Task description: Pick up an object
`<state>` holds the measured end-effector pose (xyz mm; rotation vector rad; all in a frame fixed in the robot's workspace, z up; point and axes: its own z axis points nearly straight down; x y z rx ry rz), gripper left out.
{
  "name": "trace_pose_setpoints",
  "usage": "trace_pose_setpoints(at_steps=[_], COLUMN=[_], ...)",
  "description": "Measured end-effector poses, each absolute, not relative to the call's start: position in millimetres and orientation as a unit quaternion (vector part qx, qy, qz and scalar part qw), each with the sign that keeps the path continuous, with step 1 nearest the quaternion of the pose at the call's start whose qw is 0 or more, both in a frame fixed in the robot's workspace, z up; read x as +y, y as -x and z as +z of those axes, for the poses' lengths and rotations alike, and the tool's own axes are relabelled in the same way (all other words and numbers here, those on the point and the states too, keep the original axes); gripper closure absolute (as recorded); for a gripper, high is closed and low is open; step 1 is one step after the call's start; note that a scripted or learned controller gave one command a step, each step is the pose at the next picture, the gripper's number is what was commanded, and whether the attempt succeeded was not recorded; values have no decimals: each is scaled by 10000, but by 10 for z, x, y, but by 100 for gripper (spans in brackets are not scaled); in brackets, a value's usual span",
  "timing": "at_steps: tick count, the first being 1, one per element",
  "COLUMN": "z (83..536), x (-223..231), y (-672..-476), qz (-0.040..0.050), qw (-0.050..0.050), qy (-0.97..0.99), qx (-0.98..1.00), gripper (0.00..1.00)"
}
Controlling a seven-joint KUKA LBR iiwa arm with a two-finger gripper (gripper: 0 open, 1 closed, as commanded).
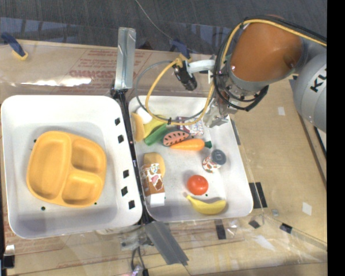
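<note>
The table (276,154) is a pale tan board under clear, glossy plastic sheeting that wrinkles and catches the light, with small strips of black tape stuck here and there. Beyond its far edge lies dark grey, ribbed flooring. Two shallow white plastic bins sit side by side, matte and round-cornered.

The left bin (23,211) holds a yellow-orange plastic tray (66,168) with three smooth, moulded compartments, lying flat near the middle.

The right bin (241,194) carries the small toy foods. At its near edge lies a yellow plastic banana (207,205), curved and glossy, with a round red tomato (198,184) just behind it. A brown, loaf-shaped piece with a printed label (153,177) lies along the left wall. A slim orange carrot (188,145) lies across the middle, beside a red-brown oval piece (174,137) and a green, pod-shaped piece (156,134). A pale yellow piece (139,125) rests against the far left wall. A small grey-blue round object (218,156) and a speckled rounded piece (210,164) sit together towards the right.

The grey arm, with its shiny orange band (263,50), reaches in from the right over the bin's far right corner, trailing yellow and black cables. The pincer (215,119) hangs low there, above the bin's floor behind the carrot; whether it is spread or pressed together I cannot tell.
</note>
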<state>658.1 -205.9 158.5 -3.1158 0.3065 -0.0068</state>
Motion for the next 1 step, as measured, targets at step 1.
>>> trace_pose_setpoints(at_steps=[1], z=[1629], x=[-2059], y=[-6585], qz=[-19], qw=[56], qy=[9952], qx=[977], gripper=[100])
